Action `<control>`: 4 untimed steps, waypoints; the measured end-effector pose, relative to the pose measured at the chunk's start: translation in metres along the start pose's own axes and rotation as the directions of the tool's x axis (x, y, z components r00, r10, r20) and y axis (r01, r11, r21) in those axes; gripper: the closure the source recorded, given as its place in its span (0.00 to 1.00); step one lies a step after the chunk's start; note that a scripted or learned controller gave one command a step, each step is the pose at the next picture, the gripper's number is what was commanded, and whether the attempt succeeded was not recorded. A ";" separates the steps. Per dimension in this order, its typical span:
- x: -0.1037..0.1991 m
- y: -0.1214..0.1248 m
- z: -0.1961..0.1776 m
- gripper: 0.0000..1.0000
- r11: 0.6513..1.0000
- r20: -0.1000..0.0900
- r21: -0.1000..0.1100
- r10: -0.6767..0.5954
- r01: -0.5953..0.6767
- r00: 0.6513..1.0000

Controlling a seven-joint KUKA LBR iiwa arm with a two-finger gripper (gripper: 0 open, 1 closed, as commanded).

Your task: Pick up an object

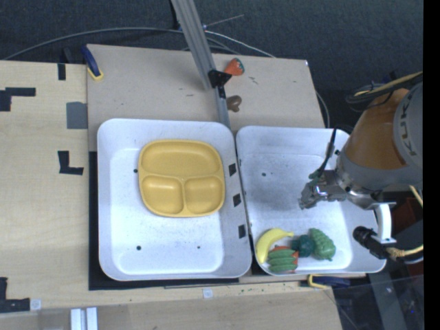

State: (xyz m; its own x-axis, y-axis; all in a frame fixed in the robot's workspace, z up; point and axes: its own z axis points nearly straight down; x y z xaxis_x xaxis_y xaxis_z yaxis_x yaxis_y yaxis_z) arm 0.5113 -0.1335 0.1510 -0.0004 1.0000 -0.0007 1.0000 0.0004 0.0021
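My gripper (309,196) hangs over the right side of the right bin (275,150), above its bare floor. Whether anything is between its tips is too small to tell. Along that bin's front wall lie a yellow banana (269,240), a red and green toy (282,258), a dark teal piece (302,245) and a green leafy toy (322,244). These toys sit below and slightly left of the gripper, apart from it.
The left bin (113,205) holds a yellow divided plate (182,177) in its upper half. A grey pole (196,36) slants down to the gap between the bins. The orange-banded arm (378,146) covers the right bin's right rim.
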 end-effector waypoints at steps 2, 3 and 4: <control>0.003 0.009 -0.107 1.00 1.000 0.001 -0.004 -0.002 0.002 1.000; 0.053 0.010 -0.108 1.00 1.000 -0.002 0.002 -0.006 0.006 1.000; 0.105 0.001 -0.090 1.00 1.000 -0.002 0.006 -0.006 0.006 1.000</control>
State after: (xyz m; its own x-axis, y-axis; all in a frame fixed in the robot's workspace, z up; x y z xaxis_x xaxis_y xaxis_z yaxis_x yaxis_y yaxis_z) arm 0.5121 -0.0289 0.2406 -0.0064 1.0000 0.0013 1.0000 0.0064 -0.0041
